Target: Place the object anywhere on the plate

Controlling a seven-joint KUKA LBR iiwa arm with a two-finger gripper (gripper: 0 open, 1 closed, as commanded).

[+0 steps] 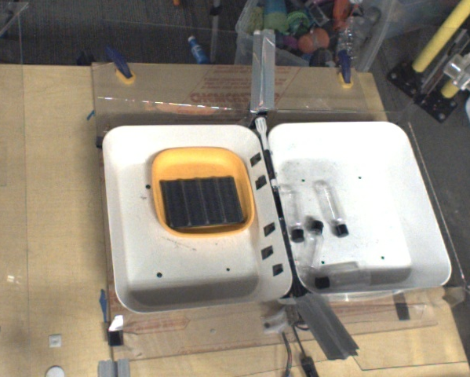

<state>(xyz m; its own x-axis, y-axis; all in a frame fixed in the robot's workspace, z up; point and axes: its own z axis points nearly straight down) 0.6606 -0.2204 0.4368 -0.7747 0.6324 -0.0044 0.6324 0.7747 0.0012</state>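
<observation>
An orange-yellow plate (162,171) with rounded corners sits in the left white bin (132,258), toward its back middle. A dark, ribbed rectangular object (201,201) lies flat on the plate, covering most of its floor and leaning toward the front rim. Nothing is touching the object.
The right white bin (391,171) holds two clear tube-like pieces with black ends (329,208), (295,220) near its left side, and a clear flat piece (338,272) at its front. A divider with black tabs (266,210) runs between the bins. A tub of colourful toys (313,10) stands behind the bench.
</observation>
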